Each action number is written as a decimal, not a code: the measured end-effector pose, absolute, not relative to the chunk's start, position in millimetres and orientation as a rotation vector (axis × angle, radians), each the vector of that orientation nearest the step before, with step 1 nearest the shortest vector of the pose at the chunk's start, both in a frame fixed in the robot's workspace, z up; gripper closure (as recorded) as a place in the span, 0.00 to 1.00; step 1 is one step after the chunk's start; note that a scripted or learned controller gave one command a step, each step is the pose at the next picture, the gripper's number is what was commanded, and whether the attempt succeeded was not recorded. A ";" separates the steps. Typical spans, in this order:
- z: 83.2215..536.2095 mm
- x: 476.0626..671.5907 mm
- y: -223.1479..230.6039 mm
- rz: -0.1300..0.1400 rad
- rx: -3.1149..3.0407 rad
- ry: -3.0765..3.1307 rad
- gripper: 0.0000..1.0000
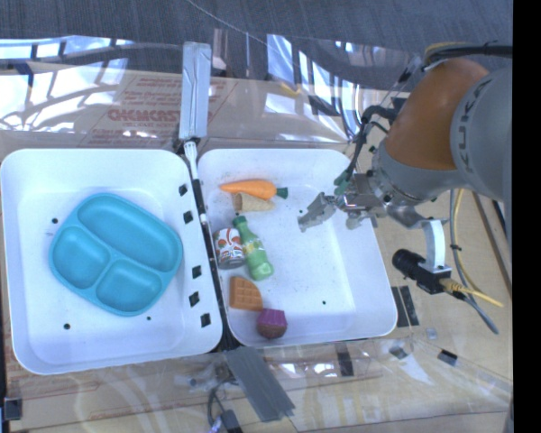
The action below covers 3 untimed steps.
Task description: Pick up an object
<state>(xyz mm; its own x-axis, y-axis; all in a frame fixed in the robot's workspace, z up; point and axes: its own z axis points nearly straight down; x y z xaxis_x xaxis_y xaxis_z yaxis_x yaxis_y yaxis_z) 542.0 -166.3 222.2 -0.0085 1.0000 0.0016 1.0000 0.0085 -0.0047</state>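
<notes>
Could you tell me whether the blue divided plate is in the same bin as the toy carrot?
No, the blue plate lies in the left bin; the carrot is in the right bin.

blue plate [115, 253], orange carrot [250, 188], green bottle [253, 251]

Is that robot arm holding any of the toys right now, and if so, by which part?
Nothing is held. The gripper hangs over bare floor of the right bin, apart from the carrot and green bottle.

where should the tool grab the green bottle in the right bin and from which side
Probably across the middle of the green bottle, coming straight down from above. It lies flat and slanted, with the can touching its left side, so fingers should straddle the narrow width, angled to match. The tool sits up and right of it.
</notes>
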 end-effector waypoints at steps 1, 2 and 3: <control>93.9 583.7 -132.4 0.003 -2.304 -2.134 0.00; 91.0 656.4 -109.2 0.004 -2.372 -2.054 0.00; 101.7 656.8 -108.3 0.006 -2.364 -2.061 1.00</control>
